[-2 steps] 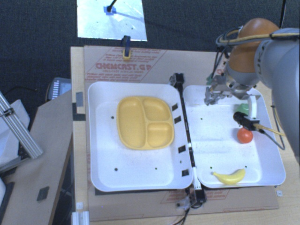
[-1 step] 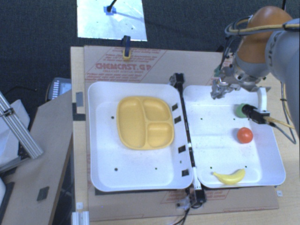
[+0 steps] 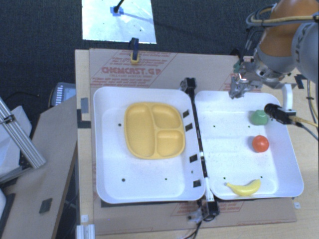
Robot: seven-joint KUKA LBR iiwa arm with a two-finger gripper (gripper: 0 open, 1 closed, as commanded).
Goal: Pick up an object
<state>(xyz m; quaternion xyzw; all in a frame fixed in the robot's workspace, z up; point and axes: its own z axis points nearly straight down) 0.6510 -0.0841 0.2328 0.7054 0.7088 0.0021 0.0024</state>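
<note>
Camera view gave me the whole bench from above, so I read it left to right. At nine o'clock, off the bench, stood a slanted aluminium rail and a small grey device by the bench corner. The left bin held a yellow divided plate, lying flat near its middle. A black hinge strip ran between the two bins.

In the right bin lay the candidates: a green object at about two o'clock, a small orange-red ball just below it, and a yellow banana at six o'clock near the front wall — all three apart from each other and resting on the bin floor.

The gripper hung over the far edge of the right bin, near eleven o'clock of that bin, well apart from every object. I could not tell how wide its pincer stood; I saw nothing between its tips. By my judgement the task was barely begun — nothing lifted, the choice of object and the descent all left to do.

The bins sat on a pale board with red lettering, a yellow clamp at its far edge. Beyond it, at twelve o'clock, lay dark carpet and a shiny silver sheet.
</note>
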